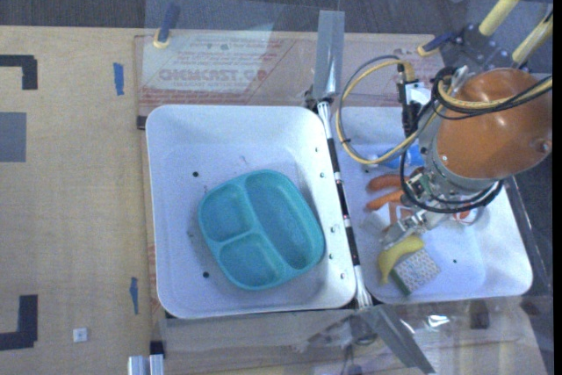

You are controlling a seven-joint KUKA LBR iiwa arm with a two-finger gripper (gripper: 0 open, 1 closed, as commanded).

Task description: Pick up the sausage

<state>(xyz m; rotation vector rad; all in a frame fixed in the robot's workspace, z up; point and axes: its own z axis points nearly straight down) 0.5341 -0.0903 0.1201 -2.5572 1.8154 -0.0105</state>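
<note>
Two white bins sit side by side on the desk: a left bin and a right bin. One teal divided plate with three compartments. Two orange sausage-like pieces. One banana. One grey sponge-like block. One arm.

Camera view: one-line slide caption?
Grey, orange-banded arm hangs over right white bin holding small items; teal three-compartment plastic plate sits in left bin.

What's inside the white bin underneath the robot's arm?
In the right-hand shallow white bin lie two thin orange sausage-like pieces, a yellow banana and a grey speckled block. The grey arm with its orange band covers the middle, so anything beneath it is hidden.
</note>
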